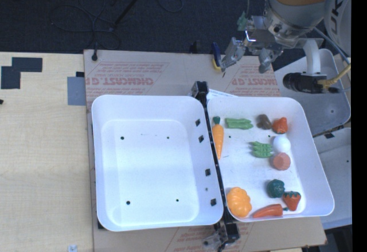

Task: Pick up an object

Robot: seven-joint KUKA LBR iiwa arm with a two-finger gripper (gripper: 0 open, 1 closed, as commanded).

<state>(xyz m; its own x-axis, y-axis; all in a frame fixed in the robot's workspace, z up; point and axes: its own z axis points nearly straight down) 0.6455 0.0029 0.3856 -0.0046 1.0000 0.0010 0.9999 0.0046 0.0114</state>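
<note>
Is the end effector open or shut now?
Open: the end effector hangs above the bench behind the right bin, its two fingers apart with nothing between.

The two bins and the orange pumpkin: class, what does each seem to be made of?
Bins: likely moulded plastic, white and smooth, with a soft sheen and rounded corners. Orange pumpkin: probably toy plastic or rubber, judging by its uniform bright colour and glossy ribbed surface; which of the two is unclear.
</note>
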